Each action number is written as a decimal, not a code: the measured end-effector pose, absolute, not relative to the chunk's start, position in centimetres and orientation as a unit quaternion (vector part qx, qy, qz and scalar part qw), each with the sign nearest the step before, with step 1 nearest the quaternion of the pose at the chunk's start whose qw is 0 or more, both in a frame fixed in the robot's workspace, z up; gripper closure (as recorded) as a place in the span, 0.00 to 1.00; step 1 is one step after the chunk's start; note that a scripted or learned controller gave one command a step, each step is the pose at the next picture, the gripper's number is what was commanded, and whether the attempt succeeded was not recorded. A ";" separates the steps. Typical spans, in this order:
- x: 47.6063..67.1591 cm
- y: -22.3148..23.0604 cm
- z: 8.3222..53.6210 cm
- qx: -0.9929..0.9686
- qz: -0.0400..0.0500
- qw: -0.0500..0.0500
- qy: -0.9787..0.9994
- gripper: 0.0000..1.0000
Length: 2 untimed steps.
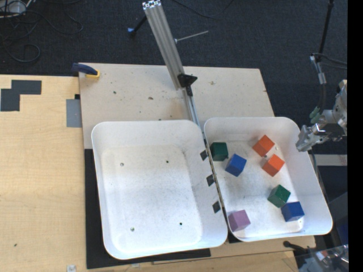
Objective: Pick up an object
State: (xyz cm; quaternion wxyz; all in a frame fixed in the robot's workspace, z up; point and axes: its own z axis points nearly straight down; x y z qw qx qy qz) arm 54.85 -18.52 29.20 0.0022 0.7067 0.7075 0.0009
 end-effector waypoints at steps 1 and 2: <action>54.9 -18.5 29.4 0.705 -0.001 0.000 0.709 1.00; 57.1 -12.9 29.1 0.705 0.000 -0.001 0.709 1.00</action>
